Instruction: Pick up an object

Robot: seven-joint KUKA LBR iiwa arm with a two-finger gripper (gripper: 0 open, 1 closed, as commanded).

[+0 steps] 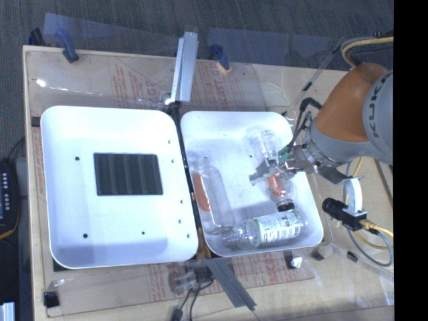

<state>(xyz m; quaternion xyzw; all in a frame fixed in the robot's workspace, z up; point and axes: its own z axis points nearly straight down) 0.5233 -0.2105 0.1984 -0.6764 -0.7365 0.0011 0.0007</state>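
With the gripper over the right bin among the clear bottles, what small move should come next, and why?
Probably a short straight descent. The gripper sits low in the right bin, between the upper clear bottle and a small bottle with orange contents, but nothing is seen held. Lowering onto the small bottle looks the nearest way to a grasp.

A: Bins on counter [100, 79]?
B: L bin [60, 233] w/ grate [128, 174] in middle. R bin [227, 129]: bottle [208, 194] along L wall, bottle [271, 229] across front, two more under tool [274, 169].
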